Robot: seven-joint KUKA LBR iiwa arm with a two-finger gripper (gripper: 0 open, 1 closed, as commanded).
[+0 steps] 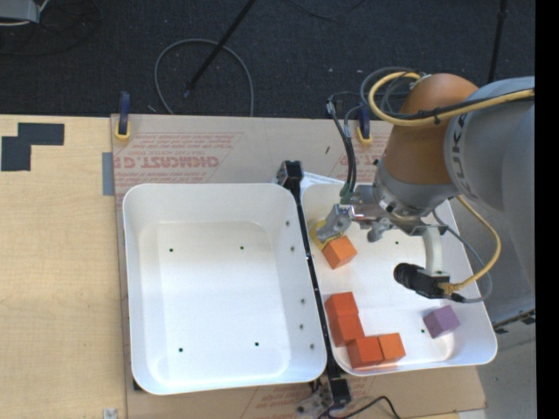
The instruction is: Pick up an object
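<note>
Lying loose in the right-hand shallow white plastic bin (472,349) are a small orange cube (340,251), an orange L-shaped block (360,331) near the front wall and a small purple cube (441,321) towards the right corner. Beside it, the left-hand white bin (140,234) shows a bare floor. Reaching in from the right, the grey arm with its orange band (428,138) hangs its gripper (336,225) just above the orange cube, touching or nearly so; whether it is wide or narrow I cannot tell.
</note>
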